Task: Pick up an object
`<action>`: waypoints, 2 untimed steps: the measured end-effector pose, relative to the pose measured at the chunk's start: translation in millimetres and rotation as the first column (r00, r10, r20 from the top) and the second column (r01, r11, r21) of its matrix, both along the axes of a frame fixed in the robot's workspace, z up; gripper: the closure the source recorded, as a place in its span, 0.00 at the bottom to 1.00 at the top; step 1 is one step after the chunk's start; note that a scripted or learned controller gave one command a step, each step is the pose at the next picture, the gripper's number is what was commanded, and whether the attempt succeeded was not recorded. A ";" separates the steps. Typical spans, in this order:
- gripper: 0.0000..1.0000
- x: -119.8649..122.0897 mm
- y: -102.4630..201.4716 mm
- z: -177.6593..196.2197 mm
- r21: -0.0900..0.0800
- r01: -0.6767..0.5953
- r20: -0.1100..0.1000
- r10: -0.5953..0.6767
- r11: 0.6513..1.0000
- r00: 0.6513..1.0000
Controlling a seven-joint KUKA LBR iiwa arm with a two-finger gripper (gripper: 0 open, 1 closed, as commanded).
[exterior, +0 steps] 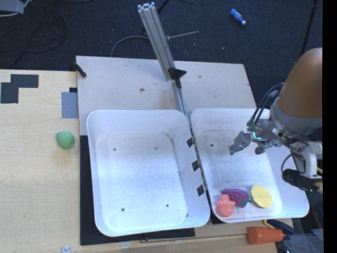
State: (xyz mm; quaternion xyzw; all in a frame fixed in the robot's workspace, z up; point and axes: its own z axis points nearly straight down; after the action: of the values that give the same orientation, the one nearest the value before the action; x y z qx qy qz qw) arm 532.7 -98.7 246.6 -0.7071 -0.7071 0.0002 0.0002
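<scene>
Across the bench [158, 86], two shallow white bins sat side by side, w/ a slanted aluminium rail [160, 41] running down toward the divider between them. Left bin [105, 141] was the larger-looking of the pair; right bin [210, 125] held all three toys in its near corner. KUKA arm [303, 94] reached in from the right, orange band above the wrist, w/ the gripper [247, 143] hanging over the right bin's middle, well apart from the toys. Finger state: could not be told from this angle, approx. side-on & dark. Nothing was visible between the fingertips.

Candidate objs, near edge of right bin: purple grape bunch [235, 195], touching an orange-pink toy [225, 206] at its near-left; yellow disc-like toy [261, 196] just beside the grapes on the right.

Outside the bins: orange tool handle [266, 234] by the near edge, green ball [65, 139] on the wood table [31, 183] at left, small blue item [237, 17] on the dark floor.
</scene>
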 end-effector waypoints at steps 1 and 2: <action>0.00 0.0 0.0 0.0 0.000 0.000 0.000 0.000 1.000 1.000; 0.00 -6.2 4.7 -60.3 0.001 0.000 -0.005 0.000 1.000 1.000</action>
State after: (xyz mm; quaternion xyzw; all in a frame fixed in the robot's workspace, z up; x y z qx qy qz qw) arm 526.5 -94.0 186.3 -0.7069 -0.7073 0.0017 0.0022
